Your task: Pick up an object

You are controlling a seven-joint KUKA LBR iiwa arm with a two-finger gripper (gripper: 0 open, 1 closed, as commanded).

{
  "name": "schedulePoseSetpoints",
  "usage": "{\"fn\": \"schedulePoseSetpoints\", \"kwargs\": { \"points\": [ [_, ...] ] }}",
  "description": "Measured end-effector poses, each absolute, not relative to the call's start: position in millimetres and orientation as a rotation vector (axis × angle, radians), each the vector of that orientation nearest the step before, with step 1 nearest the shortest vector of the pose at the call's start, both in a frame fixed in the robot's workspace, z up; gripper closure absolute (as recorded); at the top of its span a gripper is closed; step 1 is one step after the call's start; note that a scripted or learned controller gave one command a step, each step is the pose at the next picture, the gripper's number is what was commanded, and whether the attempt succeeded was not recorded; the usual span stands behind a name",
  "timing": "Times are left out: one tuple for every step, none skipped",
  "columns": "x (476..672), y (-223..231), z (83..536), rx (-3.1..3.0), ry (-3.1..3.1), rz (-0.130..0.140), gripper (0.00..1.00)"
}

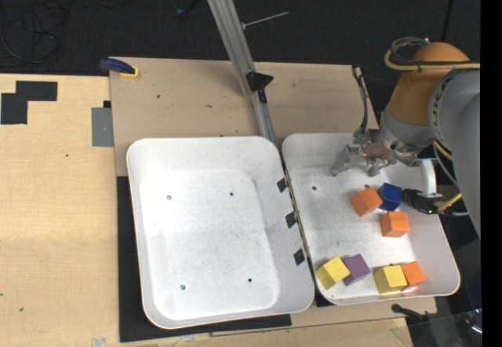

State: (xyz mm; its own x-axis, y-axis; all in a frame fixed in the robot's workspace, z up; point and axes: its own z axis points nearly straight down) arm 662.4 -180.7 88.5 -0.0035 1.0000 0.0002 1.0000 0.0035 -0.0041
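Note:
Several small cubes lie in the right bin (325, 220). An orange cube (365, 201) and a blue cube (390, 195) touch each other near the middle, with another orange cube (394, 223) just below them. Along the front wall sit a yellow cube (334, 270), a purple cube (356, 266), a second yellow cube (390, 279) and an orange cube (412, 273). My gripper (357, 168) hangs over the bin's back part, just above the orange and blue pair. Its fingers are spread open with nothing between them.
The left bin (204, 228) adjoins the right one, joined by black clips (290, 218). A slanted metal rail (235, 47) rises behind the bins. Cables run along the arm's wrist (423, 200) at the right.

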Motion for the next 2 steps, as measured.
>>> {"fn": "schedulePoseSetpoints", "kwargs": {
  "points": [
    [663.2, -181, 101, -2.216, -2.225, 0.002, 1.0],
    [665.5, -172, 150, -2.22, -2.226, -0.003, 1.0]
  ]
}}
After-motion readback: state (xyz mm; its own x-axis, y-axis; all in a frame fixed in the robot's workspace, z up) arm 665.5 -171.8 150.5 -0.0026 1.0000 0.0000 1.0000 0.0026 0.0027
